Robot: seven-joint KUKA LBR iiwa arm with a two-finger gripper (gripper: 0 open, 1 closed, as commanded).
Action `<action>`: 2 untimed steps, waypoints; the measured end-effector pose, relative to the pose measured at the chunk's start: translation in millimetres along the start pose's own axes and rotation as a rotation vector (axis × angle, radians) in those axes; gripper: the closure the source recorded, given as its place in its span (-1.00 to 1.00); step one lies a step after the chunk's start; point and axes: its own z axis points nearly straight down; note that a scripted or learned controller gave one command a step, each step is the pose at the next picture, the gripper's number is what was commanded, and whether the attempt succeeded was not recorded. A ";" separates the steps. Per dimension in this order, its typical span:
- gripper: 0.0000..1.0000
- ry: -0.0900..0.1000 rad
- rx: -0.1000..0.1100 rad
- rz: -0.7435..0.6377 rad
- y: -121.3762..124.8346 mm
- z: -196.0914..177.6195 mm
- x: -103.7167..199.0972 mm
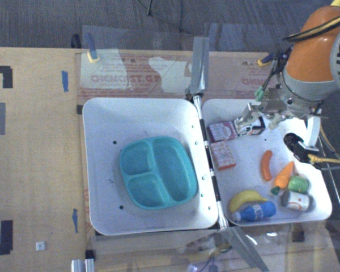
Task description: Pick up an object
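Camera view from above takes in two white bins side by side: the left bin (99, 169) carries a teal divided tray (157, 173), and the right bin (323, 205) holds the loose items the task can draw from. The grey and orange arm (311, 55) hangs over the far right corner of that bin, its gripper (250, 122) low near the bin's upper left area, just beside a small dark-printed box (221, 131); whether the claw is open or closed cannot be told from this angle, and nothing is visibly caught in it. Below that box lies a reddish packet (222, 154). Toward the near edge sit a banana (246, 198) touching a blue bottle (256, 212), then a white can (298, 200), a carrot (283, 175), a green piece (298, 183) and an orange sausage-shaped toy (266, 165). The box nearest the gripper looks the likeliest target. A good attempt would centre over it, align across its narrower side, and descend squarely so it is not nudged against the bin wall.
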 end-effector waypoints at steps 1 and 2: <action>-1.00 0.001 -0.002 -0.075 -53.0 66.0 -45.1; -1.00 0.001 -0.007 -0.207 -83.6 129.9 -95.8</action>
